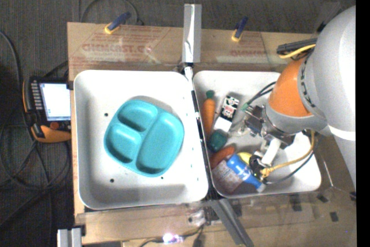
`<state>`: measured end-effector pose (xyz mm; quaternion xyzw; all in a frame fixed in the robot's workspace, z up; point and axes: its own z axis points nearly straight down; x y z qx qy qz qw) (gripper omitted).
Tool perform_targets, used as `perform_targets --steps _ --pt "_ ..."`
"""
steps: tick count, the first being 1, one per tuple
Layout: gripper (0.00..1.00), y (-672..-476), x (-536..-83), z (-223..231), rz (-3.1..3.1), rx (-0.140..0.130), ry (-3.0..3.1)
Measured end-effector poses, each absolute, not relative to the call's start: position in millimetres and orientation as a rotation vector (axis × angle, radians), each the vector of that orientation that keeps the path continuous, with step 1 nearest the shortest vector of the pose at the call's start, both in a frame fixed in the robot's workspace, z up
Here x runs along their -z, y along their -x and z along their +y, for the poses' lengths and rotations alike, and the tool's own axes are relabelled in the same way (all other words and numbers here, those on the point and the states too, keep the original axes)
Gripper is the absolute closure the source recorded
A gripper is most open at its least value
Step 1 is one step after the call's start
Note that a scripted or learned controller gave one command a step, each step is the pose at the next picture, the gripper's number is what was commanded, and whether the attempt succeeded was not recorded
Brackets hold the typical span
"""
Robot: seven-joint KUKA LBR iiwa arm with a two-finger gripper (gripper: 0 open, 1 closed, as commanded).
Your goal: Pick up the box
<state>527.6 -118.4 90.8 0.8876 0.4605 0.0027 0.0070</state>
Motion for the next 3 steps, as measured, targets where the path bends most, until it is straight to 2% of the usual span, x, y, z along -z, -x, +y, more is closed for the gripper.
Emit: perform_targets --steps 1,2,3 --pt "0.0 -625.2 -89.6 -172.4 1.3 -0.007 -2.848" --pt "1.0 -625.3 -100.2 -172.5 1.301 -0.003 -2.844" --pt "1.0 -624.6 -108.7 -172.8 1.304 0.007 -2.841"
